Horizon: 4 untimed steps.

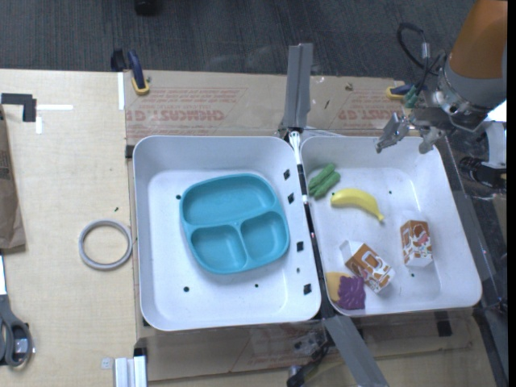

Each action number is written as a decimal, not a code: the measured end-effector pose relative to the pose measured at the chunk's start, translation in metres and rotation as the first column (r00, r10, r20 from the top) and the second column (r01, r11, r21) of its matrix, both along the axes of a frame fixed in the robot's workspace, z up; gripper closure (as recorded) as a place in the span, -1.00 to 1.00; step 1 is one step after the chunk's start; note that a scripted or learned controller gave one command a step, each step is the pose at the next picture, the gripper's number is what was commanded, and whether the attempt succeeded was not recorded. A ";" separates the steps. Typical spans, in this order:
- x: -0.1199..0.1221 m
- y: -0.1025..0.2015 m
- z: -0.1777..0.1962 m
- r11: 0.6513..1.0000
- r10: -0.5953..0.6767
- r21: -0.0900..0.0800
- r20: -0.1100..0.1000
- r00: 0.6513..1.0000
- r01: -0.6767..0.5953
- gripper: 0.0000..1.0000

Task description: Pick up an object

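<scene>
The right bin [451,216] holds a green pea pod [324,180], a yellow banana [357,202], two small orange-and-white cartons [416,243] [369,266], and a purple grape bunch [350,291] beside a yellow piece [334,280]. My gripper [405,144] hovers over the bin's far edge, above and right of the pea pod and banana. Its two fingers are spread open with nothing between them. The grey arm with its orange band [480,31] comes in from the upper right.
A blue three-compartment tray [234,222] lies in the left bin [153,216]. A metal post [298,87] rises between the bins at the back. On the bench to the left lie a tape ring [106,243] and scissors [12,341].
</scene>
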State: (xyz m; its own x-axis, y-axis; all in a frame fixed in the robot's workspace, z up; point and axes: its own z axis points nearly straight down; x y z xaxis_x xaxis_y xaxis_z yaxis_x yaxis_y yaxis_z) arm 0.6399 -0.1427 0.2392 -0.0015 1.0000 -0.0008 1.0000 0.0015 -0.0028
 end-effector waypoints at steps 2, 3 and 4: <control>-0.043 0.033 -0.148 0.992 -0.126 0.001 -0.001 0.992 0.126 -1.00; -0.043 0.031 -0.140 0.991 -0.131 0.000 -0.001 0.991 0.131 1.00; -0.097 0.071 -0.049 0.991 -0.130 0.000 0.000 0.991 0.130 1.00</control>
